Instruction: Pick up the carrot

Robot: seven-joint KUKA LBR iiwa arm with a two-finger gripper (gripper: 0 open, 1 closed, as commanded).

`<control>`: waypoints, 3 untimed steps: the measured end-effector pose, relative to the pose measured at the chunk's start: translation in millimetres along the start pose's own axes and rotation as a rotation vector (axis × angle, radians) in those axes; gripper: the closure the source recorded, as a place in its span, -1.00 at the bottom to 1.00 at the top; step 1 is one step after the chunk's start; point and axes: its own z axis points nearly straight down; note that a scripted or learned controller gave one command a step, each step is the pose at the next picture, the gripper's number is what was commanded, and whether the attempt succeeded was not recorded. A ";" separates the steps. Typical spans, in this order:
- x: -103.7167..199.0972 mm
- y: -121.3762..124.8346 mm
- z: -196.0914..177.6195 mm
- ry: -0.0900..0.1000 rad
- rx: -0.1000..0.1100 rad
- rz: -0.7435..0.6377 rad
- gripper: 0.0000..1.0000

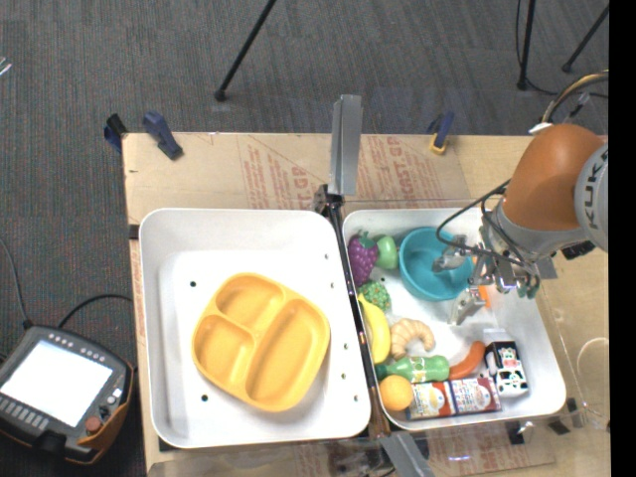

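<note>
Carrot (467, 358) lies slanted in my right bin (549, 361) between green bottle (417, 368) and milk carton (507, 366); my pincer (475, 294) hovers above, fingers apart, empty, so descend aligned across its narrow width.

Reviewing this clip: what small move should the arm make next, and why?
Probably shift toward the near side of the right bin and descend: the gripper hangs by the teal bowl, while the carrot lies nearer the camera beside the milk carton.

"KU" on arm (586, 182)
</note>
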 end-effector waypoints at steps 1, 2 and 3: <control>-13.2 9.5 -2.8 -0.004 0.002 0.011 -1.00; -1.6 9.6 -6.6 0.051 -0.003 0.006 1.00; 22.4 15.3 -114.7 -0.011 0.006 -0.205 1.00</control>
